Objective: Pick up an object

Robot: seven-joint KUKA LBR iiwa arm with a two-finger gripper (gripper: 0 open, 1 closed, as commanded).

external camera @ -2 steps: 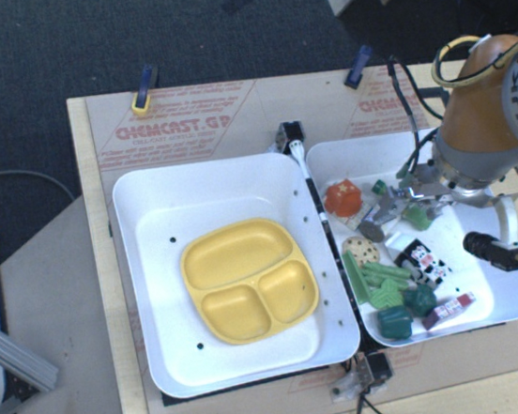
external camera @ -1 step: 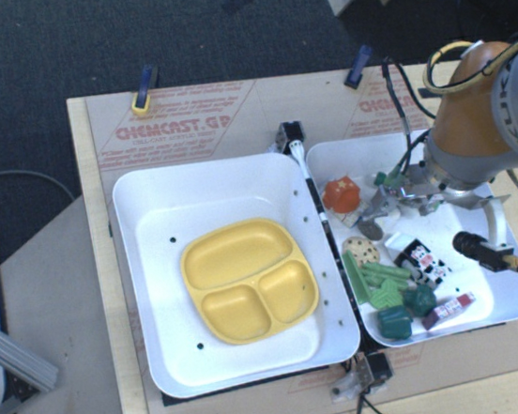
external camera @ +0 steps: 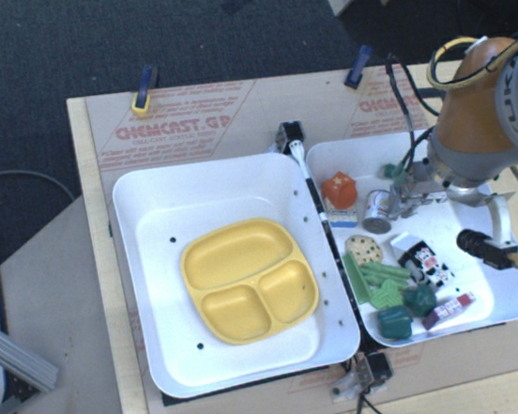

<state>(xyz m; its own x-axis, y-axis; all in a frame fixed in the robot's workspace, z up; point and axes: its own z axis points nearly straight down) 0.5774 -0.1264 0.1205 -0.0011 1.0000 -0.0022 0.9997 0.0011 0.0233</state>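
Note:
My gripper (external camera: 384, 206) reaches in from the right and hangs low over the upper middle of the right bin (external camera: 508, 301). It sits just right of a red-orange tomato-like toy (external camera: 339, 189) and above a round speckled cookie (external camera: 364, 250). Below it lie a black-and-white toy (external camera: 424, 263), green strips (external camera: 379, 280), a teal block (external camera: 396, 323), a dark green piece (external camera: 422, 299) and a pink-and-white tube (external camera: 448, 308). I see nothing clearly held.
The left bin (external camera: 147, 216) holds a yellow divided plate (external camera: 247, 277). The wall between the two bins runs just left of the tomato toy. Blue clamps (external camera: 143, 90) hold the cardboard base at the far edge.

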